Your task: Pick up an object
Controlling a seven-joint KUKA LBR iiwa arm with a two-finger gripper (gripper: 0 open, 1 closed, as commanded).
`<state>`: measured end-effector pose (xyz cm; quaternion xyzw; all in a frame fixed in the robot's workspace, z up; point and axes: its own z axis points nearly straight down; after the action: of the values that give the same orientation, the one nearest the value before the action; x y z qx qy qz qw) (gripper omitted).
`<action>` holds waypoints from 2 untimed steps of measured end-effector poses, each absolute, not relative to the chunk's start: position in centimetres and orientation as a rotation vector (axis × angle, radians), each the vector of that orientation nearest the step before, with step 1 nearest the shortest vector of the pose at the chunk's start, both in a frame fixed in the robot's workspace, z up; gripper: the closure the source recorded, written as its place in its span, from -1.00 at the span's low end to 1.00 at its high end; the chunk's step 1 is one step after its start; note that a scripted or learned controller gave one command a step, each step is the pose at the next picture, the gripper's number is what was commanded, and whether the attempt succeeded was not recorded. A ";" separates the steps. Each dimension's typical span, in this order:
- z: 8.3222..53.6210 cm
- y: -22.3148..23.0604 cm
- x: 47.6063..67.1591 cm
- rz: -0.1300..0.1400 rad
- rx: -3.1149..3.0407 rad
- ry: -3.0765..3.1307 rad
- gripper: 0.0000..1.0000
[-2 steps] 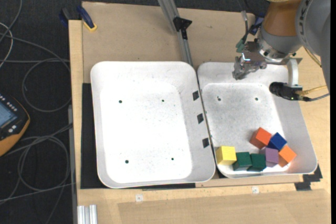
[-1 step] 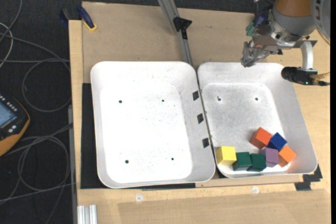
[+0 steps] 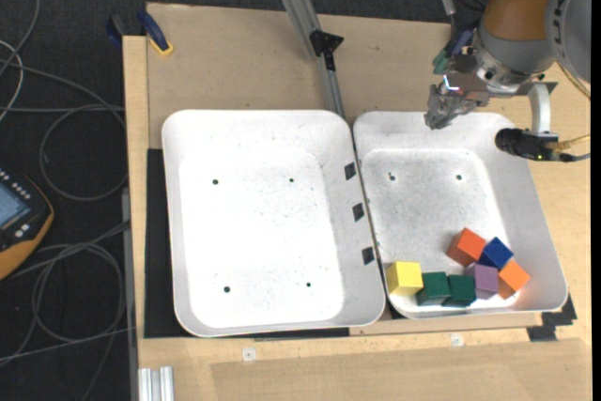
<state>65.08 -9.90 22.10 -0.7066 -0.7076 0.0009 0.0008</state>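
Several small blocks crowd the near right corner of the right bin (image 3: 413,202): a yellow block (image 3: 406,276), two dark green blocks (image 3: 446,288), a purple block (image 3: 485,278), a blue block (image 3: 497,253) and two orange blocks (image 3: 467,246). My gripper (image 3: 441,115) hangs above the far rim of the right bin, well away from the blocks. Nothing shows between its fingertips.
The left bin (image 3: 254,221) lies beside the right one, with black clips along the shared edge. A slanted metal bar (image 3: 296,0) rises from behind the bins. Cables and a handheld device lie on the dark floor at left.
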 end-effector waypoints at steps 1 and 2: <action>22.9 -4.8 62.9 0.000 -2.214 -2.225 1.00; 23.2 -0.5 61.5 0.000 -2.213 -2.225 1.00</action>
<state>61.45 -0.46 23.22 -0.7052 -0.7090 -0.0001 0.0018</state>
